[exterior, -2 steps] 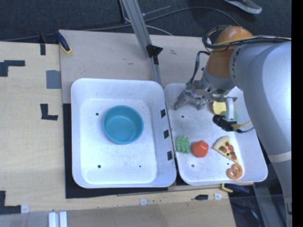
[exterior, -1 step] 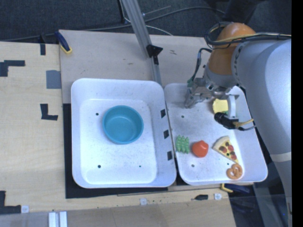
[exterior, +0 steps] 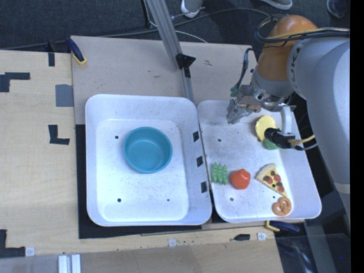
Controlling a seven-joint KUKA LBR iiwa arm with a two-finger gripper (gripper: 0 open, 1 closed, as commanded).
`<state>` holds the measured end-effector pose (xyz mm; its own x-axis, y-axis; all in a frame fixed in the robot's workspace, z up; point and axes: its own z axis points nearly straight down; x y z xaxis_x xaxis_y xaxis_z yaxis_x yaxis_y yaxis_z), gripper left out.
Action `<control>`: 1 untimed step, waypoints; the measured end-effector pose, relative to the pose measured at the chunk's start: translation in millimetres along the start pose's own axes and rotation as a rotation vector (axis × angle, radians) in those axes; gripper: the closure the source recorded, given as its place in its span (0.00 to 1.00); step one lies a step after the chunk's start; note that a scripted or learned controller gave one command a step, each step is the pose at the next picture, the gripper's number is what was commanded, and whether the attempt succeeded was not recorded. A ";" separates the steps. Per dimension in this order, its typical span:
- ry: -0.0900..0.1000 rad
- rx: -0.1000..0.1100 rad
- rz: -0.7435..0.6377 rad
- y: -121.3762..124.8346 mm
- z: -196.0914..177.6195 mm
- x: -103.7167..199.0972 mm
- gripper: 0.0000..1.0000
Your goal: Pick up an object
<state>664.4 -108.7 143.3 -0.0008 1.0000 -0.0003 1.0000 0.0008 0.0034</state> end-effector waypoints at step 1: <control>0.000 -0.001 0.000 6.6 -60.3 -2.9 1.00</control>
<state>670.8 -111.5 203.6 -0.0004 1.0000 -0.0006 1.0000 0.0004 0.0040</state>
